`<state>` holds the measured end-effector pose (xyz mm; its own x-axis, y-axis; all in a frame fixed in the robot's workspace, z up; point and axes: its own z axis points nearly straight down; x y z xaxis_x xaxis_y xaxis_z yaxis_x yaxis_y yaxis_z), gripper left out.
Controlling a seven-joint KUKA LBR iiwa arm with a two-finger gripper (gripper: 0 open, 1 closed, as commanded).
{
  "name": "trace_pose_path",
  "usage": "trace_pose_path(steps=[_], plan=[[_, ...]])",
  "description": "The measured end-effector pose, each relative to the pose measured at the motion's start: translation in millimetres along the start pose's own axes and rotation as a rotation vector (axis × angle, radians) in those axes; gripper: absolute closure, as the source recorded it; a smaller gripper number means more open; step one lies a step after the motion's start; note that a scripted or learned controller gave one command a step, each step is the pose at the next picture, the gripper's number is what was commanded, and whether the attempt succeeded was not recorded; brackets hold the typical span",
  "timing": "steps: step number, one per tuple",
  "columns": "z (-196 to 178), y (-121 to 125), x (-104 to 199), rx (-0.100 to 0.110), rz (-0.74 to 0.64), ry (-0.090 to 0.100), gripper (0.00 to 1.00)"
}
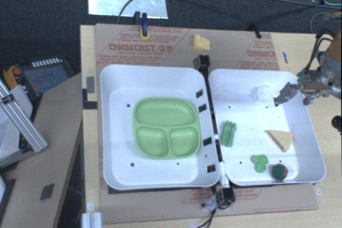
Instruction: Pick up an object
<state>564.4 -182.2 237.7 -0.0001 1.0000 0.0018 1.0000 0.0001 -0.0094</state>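
My gripper (295, 97) hangs over the right bin's (315, 141) far right part, open, with nothing between its fingers. Just left of one dark fingertip (280, 99) lies a small white object (264, 94), apart from it. On the bin floor lie a green ridged piece (228, 133), a tan wedge (281, 140), a small green clover-shaped piece (259, 163) and a dark green and red ball (279, 171).
The left bin (115, 93) holds a light green divided plate (164, 127). A yellow chunk (201, 41) lies on the cardboard behind the bins. A black divider with clips (208, 115) runs between the bins. Cables cross the dark floor beyond.
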Motion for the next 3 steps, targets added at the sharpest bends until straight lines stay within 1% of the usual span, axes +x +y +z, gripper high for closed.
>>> trace_pose_path(steps=[1, 2, 3], plan=[[-6.3, 2.4, 0.6, -0.011, -0.003, -0.002, 0.0], [35.7, 6.3, 4.1, -0.009, -0.002, -0.002, 0.0], [96.3, 12.9, 4.5, -0.008, -0.002, -0.001, 0.0]])
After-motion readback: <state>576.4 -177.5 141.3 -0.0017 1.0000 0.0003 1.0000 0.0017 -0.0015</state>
